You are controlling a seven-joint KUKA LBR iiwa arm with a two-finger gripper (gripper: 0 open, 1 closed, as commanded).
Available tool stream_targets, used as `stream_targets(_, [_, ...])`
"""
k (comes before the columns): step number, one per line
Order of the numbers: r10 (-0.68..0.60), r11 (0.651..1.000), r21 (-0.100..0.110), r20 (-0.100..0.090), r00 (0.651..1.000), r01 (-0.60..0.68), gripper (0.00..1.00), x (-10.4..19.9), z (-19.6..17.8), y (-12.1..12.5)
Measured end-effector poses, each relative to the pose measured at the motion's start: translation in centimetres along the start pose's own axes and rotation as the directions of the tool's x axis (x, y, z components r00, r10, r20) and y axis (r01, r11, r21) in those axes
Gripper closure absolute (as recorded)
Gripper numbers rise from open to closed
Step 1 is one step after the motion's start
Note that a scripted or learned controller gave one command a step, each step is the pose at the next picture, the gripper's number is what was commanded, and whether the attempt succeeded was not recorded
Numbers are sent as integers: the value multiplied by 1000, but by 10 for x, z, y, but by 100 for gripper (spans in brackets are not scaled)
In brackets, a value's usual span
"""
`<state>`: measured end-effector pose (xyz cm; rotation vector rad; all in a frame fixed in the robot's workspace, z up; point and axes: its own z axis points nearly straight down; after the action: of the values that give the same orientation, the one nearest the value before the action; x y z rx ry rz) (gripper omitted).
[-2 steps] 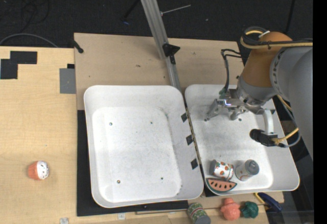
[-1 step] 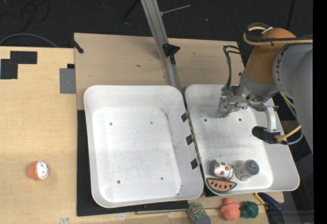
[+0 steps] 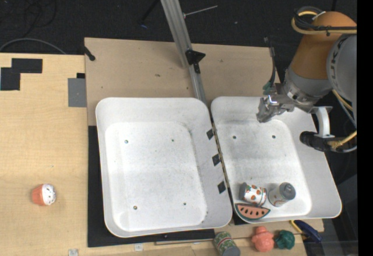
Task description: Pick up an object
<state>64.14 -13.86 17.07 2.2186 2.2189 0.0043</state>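
Two white bins sit side by side on the desk (image 3: pixel 35 132) — the left bin (image 3: pixel 152 164) and the right bin (image 3: pixel 274 150). An arm (image 3: pixel 317 56) reaches in from the right, its end effector (image 3: pixel 267 110) over the right bin's far edge; whether it is apart or together I cannot tell. A watermelon slice (image 3: pixel 252 211), a small mug (image 3: pixel 254 194) and a grey can (image 3: pixel 284 192) lie in the right bin's near corner.

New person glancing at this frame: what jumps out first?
The grey arm with its orange band at the right, its gripper over the right bin's far edge. Then the toy cluster in that bin's near corner: a spotted cup, a grey can, a watermelon slice. Last, a lone orange ball far left.
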Motion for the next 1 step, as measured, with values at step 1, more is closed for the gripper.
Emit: stream_targets(1, [-1, 1000, 1, 0, 1000, 1, 100, 7, -46, 0])
